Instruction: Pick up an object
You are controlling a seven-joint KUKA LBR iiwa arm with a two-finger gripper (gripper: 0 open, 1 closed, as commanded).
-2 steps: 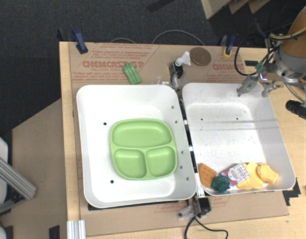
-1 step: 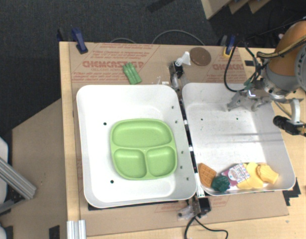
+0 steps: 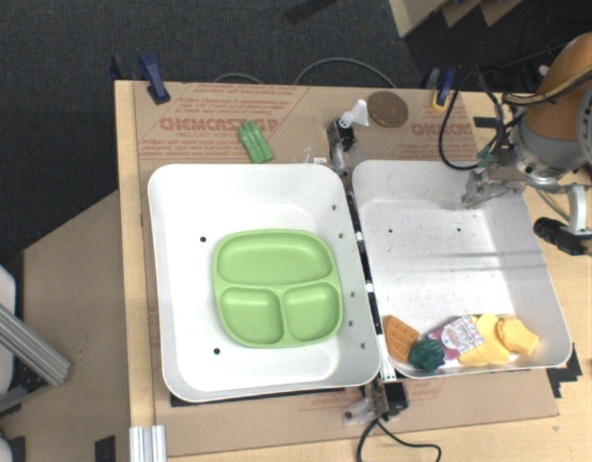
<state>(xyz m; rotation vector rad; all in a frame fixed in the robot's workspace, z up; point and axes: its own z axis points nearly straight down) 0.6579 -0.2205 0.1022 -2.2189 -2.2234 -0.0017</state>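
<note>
We can't tell if the hand (image 3: pixel 480 183) is open or has anything, hovering at the right bin's (image 3: pixel 440 248) far edge, so we'd bring it toward the near corner & drop straight onto the toy pile (image 3: pixel 464 342), w/ fingers clear of the wall.

Small toy foods (image 3: pixel 466 341) cluster along the right bin's (image 3: pixel 450 248) near edge.

2 shallow white plastic bins (image 3: pixel 180 287) are sitting side by side on the bench. 1 light-green 3-compartment plastic plate (image 3: pixel 276 287) is lying in the left bin. Approx. 5 small items are bunching in the right bin's near corner: 1 tan waffle-textured piece (image 3: pixel 400 336), 1 dark-green lump (image 3: pixel 428 355), 1 pink-white packet (image 3: pixel 460 334), 2 yellow toy pieces (image 3: pixel 502 340). 1 green clip-like obj. (image 3: pixel 256 142) and 1 brown disc (image 3: pixel 387 110) are lying on the cardboard.
</note>
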